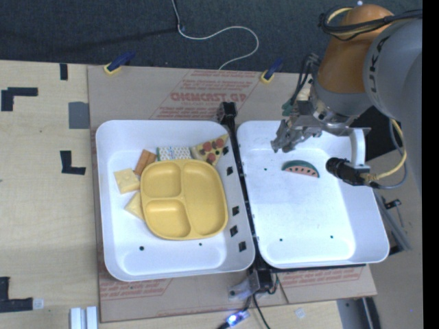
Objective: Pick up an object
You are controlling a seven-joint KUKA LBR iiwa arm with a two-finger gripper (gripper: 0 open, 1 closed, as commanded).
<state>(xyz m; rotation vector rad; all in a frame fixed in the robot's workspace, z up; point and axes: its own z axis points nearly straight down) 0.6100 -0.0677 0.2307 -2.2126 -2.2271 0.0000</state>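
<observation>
Nearest the camera, at the lower edge: brown cardboard sheet (171,91) spread over the pale wooden tabletop (41,204), carrying two shallow white plastic bins side by side.

In the left white bin (113,252): a yellow three-compartment plastic plate (184,199) lying flat, with tan cracker-like toy pieces (127,181) tucked against its left rim and a row of small multicoloured toy food items (199,151) along its far rim.

In the right white bin (322,242): a small watermelon-slice toy (302,169), red flesh with a green rind, lying flat on the bin floor in the far half. Apart from the gripper, slightly nearer the camera and a little to its right; nothing between the fingers.

Just beyond the slice: grey two-finger gripper (282,143), low over the bin's far left portion, pointing down-left. Fingertips close together, but too small and dark to say whether shut or parted.

Farther back: grey arm with its orange band (353,50), then a white cable (219,33) looping across dark carpet.
</observation>
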